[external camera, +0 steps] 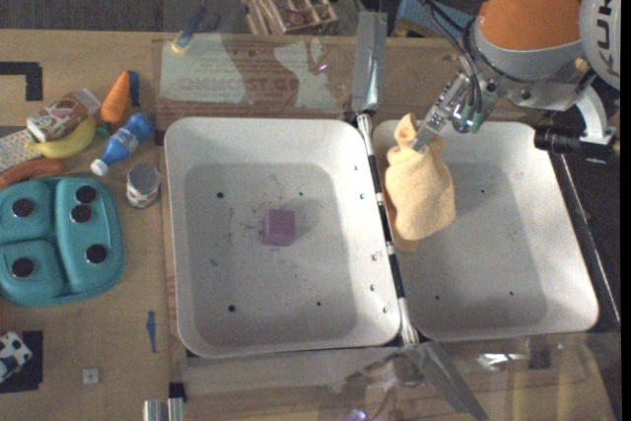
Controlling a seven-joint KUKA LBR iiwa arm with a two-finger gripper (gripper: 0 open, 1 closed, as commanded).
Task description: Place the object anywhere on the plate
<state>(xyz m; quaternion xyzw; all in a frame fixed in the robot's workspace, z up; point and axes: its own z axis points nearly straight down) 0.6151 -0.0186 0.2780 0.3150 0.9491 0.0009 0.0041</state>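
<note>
The robot's metal two-finger hand [426, 135] pinches the top corner of a limp pale-yellow cloth [419, 192], which hangs from the fingers and drapes down over the left edge of the right-hand shallow white bin [513, 301], close to the seam where the two bins meet. Beyond that seam, well to the hand's left, the left-hand shallow white bin [197, 311] holds a small purple block [279, 227] near its middle. Farther out still, on the wooden worktop [99, 64] past the left bin, lies a teal sectioned plastic plate [54, 261] beside a small grey cup [143, 184], a blue-capped toy bottle [121, 143] and a yellow toy banana [64, 143]. The grip looks slight, a pinch on one corner only. Judging from that, the cloth could slip free on the long carry across the left bin, or its trailing lower end could snag on the bin rims or drag the purple block. Released carelessly, the cloth might land half off the plate.
</note>
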